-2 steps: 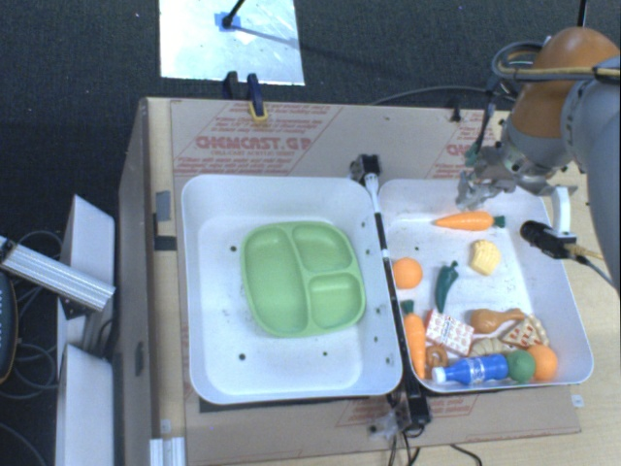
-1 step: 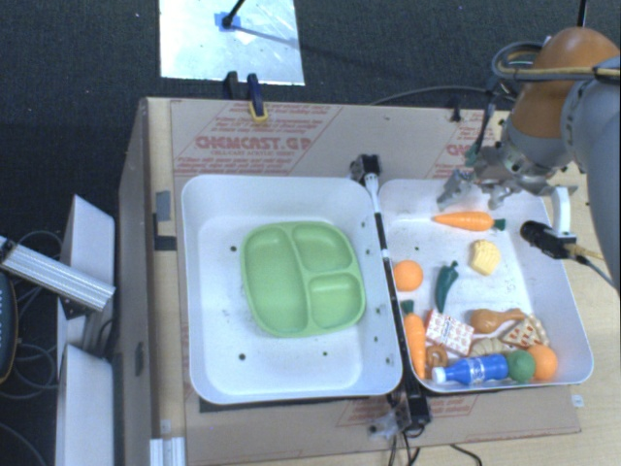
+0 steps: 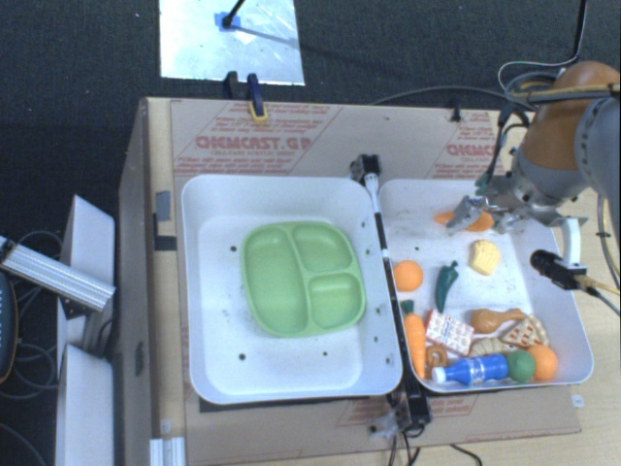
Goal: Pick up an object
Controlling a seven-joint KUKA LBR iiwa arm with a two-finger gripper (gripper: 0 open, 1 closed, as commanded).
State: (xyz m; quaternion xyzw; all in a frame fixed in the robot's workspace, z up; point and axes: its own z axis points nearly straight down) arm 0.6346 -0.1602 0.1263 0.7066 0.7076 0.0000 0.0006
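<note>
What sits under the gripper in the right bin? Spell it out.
An orange piece pokes out from below the gripper on the right bin floor. The gripper covers part of it, so its full shape and any contact can't be made out.

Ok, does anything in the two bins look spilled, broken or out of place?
Nothing stands out. The green tray lies flat in the left bin; toy food is heaped loosely in the right bin's near corner. The gripper is by an orange piece.

Orange toy piece (image 3: 477,222): small, elongated, lying flat on the floor of the right bin (image 3: 424,205), near its far wall; just beyond the yellow corn piece (image 3: 484,256) in that bin.
</note>
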